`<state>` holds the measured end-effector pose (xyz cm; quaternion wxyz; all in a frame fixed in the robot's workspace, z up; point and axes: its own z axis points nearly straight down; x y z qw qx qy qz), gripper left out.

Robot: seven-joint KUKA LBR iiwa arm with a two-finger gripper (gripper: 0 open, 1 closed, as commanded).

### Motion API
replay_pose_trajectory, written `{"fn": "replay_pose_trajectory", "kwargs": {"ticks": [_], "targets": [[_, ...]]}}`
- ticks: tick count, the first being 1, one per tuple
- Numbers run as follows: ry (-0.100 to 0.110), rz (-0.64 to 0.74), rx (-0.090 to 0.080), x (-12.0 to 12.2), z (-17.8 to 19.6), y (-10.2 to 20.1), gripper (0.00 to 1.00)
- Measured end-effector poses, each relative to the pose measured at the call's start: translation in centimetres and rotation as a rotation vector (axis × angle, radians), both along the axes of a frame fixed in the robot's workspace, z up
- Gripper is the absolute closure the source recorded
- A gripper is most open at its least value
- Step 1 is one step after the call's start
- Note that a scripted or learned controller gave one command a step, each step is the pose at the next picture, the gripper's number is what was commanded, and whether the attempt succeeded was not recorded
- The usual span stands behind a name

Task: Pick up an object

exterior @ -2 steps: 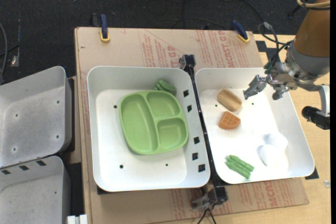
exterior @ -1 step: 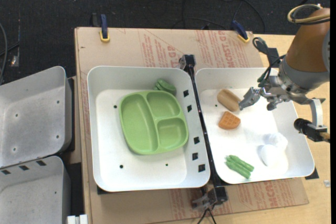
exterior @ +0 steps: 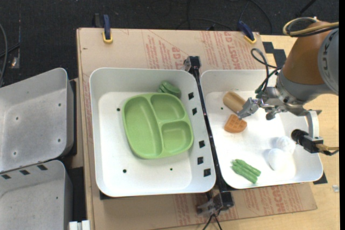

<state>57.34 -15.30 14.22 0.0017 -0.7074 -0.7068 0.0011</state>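
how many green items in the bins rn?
3. Plate fills the middle of the left bin; a small green piece pokes out behind its top edge; beans lie at the right bin's front. The plate may hide more.

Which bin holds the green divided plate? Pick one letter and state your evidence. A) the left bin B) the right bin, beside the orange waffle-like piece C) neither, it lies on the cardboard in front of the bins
A: the green divided plate lies flat in the left bin, while the orange waffle-like piece sits in the right bin near the hand.
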Motion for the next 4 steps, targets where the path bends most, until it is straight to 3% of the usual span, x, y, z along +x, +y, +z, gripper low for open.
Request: {"fn": "replay_pose_trajectory", "kwargs": {"ticks": [1, 2, 3, 4], "targets": [[-0.009, -0.001, 0.001, 0.2, -4.8, 0.0, 0.0], [-0.021, 0.001, -0.004, 0.6, -3.2, 0.0, 1.0], [-0.009, 0.003, -0.002, 1.4, 2.8, 0.0, 1.0], [-0.01, 0.004, -0.003, 1.6, 8.2, 0.0, 1.0]]}}
